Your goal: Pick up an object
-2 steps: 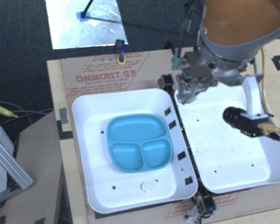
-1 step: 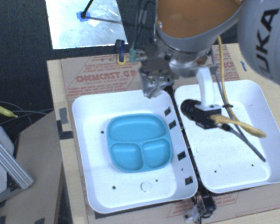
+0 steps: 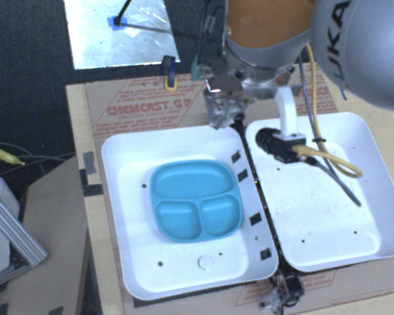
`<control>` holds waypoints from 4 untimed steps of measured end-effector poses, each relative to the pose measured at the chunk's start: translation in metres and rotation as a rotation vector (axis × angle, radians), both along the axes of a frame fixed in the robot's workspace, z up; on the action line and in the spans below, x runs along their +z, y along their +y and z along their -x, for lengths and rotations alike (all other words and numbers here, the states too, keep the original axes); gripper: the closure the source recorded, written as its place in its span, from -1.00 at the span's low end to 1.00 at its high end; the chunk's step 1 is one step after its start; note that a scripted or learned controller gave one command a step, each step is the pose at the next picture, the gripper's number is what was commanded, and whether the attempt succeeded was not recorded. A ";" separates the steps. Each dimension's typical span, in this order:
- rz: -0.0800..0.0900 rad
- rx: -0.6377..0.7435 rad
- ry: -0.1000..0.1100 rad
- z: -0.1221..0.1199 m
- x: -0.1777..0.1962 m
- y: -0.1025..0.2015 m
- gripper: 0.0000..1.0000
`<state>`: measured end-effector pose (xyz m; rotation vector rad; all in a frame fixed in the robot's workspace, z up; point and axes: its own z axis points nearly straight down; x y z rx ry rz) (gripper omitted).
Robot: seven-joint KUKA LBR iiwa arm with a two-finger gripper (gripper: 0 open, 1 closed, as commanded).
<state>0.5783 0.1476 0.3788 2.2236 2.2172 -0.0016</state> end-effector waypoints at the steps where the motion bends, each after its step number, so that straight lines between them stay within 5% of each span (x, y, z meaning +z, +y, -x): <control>1: -0.005 0.015 -0.001 0.030 0.007 0.092 1.00; 2: 0.004 -0.009 0.015 0.092 -0.103 -0.038 1.00; 3: -0.009 0.009 -0.021 0.091 0.160 -0.010 1.00; 4: 0.002 0.009 0.014 0.093 -0.007 0.021 1.00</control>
